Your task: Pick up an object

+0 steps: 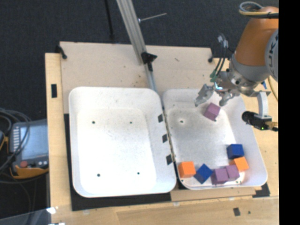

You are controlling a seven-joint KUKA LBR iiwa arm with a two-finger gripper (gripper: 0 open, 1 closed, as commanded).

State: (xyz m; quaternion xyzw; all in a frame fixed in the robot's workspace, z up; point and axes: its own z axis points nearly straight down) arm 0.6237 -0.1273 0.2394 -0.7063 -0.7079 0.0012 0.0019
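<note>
Gripper [214,96] fingers spread apart over right bin [187,135], purple cube [212,111] just below tips, not clearly gripped. Other cubes cluster at bin's near-right corner: orange cube [187,168], blue cube [235,150].

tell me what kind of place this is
Probably a robotics lab test bench: a robot arm over two white bins, small coloured foam cubes, and a control pendant at the side.

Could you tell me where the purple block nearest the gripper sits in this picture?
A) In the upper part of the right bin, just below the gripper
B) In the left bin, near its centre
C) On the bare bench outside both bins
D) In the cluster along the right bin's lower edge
A: the purple block shows in the upper part of the right bin, just below the gripper, apart from the cluster of blocks along the bin's lower edge.
</note>
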